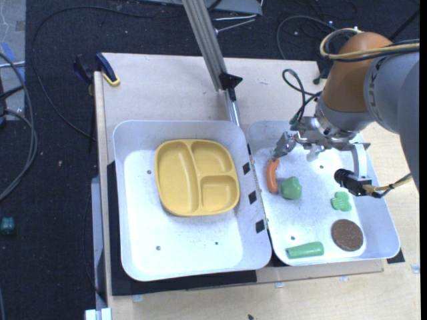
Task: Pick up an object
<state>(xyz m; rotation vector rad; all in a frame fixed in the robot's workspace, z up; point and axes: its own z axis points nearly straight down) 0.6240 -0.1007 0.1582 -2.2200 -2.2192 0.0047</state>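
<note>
The right bin (pixel 373 179) holds an orange carrot-shaped piece (pixel 272 176) near its left wall. A green chunk (pixel 291 189) lies just right of that piece. My gripper (pixel 295 153) hangs over the bin's upper left part, just above and to the right of the orange piece. Its fingers (pixel 281 147) stand open with nothing between them. A small light-green piece (pixel 341 201), a brown disc (pixel 347 235) and a green cylinder (pixel 305 250) lie lower in the same bin.
The left bin (pixel 140 239) holds a yellow divided plate (pixel 197 177). A metal pole (pixel 207 35) slants down to the divide between the bins. Cables trail from the wrist over the right bin's far side.
</note>
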